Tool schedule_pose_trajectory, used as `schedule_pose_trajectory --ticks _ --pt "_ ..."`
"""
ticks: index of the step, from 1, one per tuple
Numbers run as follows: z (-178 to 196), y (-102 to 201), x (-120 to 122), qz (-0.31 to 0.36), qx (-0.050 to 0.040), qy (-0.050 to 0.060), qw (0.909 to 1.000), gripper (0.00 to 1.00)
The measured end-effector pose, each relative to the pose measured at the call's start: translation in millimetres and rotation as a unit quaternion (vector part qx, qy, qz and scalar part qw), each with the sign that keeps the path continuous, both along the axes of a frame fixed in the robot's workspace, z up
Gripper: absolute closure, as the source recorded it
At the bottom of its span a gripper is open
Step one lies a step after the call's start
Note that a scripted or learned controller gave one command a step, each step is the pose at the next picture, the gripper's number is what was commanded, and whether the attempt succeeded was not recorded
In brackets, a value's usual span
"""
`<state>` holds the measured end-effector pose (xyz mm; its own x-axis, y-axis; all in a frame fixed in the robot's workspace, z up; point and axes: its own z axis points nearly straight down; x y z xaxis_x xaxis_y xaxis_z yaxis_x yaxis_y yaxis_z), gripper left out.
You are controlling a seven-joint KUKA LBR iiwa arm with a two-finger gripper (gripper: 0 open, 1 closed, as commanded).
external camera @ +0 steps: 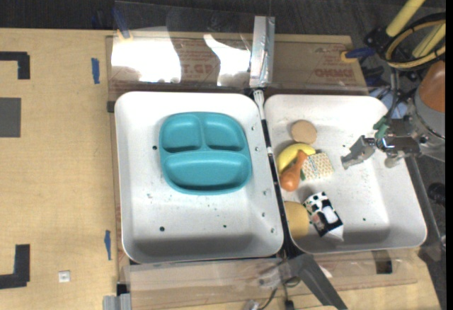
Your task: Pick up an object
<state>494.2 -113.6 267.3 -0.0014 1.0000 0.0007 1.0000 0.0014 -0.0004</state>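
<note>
Two white bins are seen side by side on the table [49, 160]. The left bin [134, 231] is occupied by a teal divided plate [205, 151]. The right bin [382, 224] is loaded along its left wall: a tan round egg-like object [303, 132] at the top, a yellow banana [289, 156] below it, an orange carrot-like piece [292, 174] laid against the banana, a speckled pale block [318, 165] touching both, then a black-and-white cow-patterned toy [323, 214] nearer the front, beside a yellowish round item [297, 220] at the wall.

The gripper [358, 151] is seen over the right bin's upper right part, well apart from the pile, with bare bin floor beneath it. Nothing is held in it. How far it is opened cannot be told; the tip is too small and blurred.

No particular object is named by the task, so any of the pile counts. All are judged to be light toy pieces. The banana and carrot are probably smooth, hard plastic and likely slippery; they would best be taken across the narrow middle. The round egg-like one is likely to roll out of a pinch. The cow toy stands a little apart, so it is judged the easiest, gripped across its short side.
</note>
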Motion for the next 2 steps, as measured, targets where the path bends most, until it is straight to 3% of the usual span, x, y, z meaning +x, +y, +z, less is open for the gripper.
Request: schedule_pose_trajectory --ticks 1,2 --pt "-179 -3 26 -0.026 -0.0005 -0.005 0.9996 0.00" --pt "-179 13 -12 0.016 -0.0009 -0.005 0.9999 0.00"
